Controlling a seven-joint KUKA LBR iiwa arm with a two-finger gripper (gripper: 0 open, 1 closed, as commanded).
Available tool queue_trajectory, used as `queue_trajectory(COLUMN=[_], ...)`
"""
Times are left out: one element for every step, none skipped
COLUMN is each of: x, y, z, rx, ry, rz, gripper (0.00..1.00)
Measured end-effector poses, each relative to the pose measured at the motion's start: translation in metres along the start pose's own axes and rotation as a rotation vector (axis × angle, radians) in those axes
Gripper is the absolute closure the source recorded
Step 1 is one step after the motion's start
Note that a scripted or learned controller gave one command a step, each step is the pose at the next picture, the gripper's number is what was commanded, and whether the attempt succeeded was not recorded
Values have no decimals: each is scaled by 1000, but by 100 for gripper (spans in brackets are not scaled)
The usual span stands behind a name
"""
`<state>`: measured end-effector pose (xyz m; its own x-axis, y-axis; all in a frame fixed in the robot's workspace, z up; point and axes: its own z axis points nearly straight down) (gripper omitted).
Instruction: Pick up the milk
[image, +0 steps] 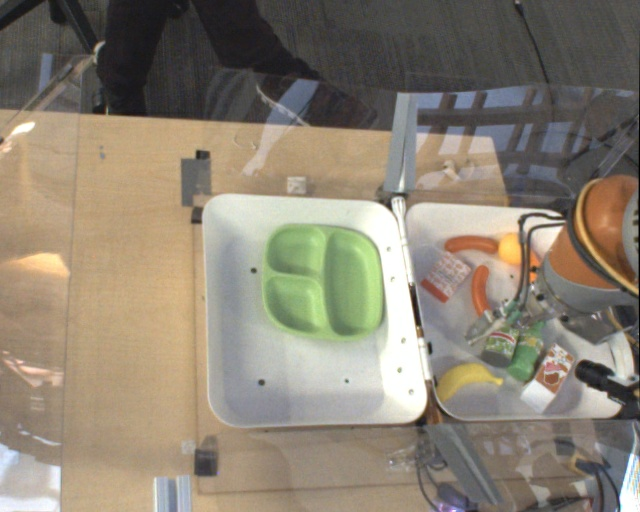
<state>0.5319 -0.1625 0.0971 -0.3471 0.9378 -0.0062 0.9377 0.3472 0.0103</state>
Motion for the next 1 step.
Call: queue_trajectory(x=[-2], y=[4], z=[-13], rx=[-9], ry=[-8], rz=[-2], gripper=[100])
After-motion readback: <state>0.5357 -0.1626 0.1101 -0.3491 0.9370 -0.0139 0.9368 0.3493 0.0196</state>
